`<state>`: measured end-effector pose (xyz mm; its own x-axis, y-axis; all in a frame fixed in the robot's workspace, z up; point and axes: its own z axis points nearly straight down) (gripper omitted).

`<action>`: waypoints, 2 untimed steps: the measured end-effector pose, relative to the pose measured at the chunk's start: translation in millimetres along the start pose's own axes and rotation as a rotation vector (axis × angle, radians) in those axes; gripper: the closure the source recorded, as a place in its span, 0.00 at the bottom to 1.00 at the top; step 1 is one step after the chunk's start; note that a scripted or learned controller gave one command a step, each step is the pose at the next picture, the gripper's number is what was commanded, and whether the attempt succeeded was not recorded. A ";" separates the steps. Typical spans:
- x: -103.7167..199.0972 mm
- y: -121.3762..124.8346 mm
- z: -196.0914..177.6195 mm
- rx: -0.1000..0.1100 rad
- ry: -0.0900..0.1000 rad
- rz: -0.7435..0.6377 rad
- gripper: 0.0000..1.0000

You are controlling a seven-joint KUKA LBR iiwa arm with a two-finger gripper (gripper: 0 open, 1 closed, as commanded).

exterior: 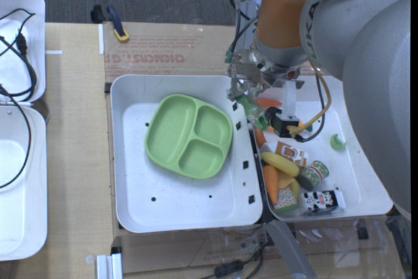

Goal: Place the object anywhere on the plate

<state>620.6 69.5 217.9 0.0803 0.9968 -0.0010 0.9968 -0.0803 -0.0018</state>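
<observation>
Camera view: green three-compartment plate (190, 136) lies bare in the left bin (130, 199); gripper (245, 96) hangs over the divider at the right bin's (362, 166) upper-left corner, above the heap of toy food: banana (279, 163), carrot (270, 183), small cans. Pincer state: cannot tell, hidden under the wrist. Which piece is the target is unclear; the banana is probably light, stiff, smooth plastic, best pinched across its mid-body.
</observation>
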 end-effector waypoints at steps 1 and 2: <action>46.8 -20.2 15.1 0.002 -0.001 -0.176 1.00; 46.6 -20.1 15.0 0.002 -0.001 -0.176 0.00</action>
